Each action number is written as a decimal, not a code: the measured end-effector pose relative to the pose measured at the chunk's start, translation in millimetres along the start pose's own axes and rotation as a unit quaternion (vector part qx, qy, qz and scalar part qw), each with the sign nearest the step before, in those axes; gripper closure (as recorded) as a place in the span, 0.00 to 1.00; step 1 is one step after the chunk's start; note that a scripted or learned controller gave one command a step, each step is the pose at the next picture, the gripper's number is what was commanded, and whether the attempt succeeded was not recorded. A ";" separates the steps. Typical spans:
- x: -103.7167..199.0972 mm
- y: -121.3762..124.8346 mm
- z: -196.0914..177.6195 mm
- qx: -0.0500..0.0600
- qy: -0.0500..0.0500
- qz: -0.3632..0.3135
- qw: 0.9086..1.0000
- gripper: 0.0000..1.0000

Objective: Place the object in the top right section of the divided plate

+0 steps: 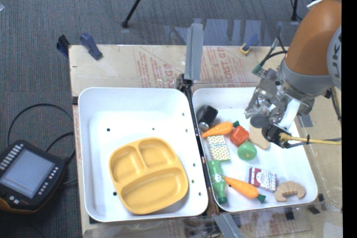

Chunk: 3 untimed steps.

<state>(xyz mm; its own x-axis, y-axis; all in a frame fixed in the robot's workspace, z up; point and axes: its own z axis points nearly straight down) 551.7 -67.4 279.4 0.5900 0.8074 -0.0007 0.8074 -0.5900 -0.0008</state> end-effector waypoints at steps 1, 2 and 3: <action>-13.1 -58.4 96.7 0.006 -0.004 0.109 0.994 1.00; -57.4 44.4 -58.4 -0.002 0.001 0.058 0.998 1.00; -77.7 102.8 -158.5 0.000 0.000 0.133 0.991 1.00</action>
<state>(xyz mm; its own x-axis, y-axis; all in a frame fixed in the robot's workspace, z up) 589.0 -190.8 437.9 0.7824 0.6228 -0.0006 0.6228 -0.7824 0.0000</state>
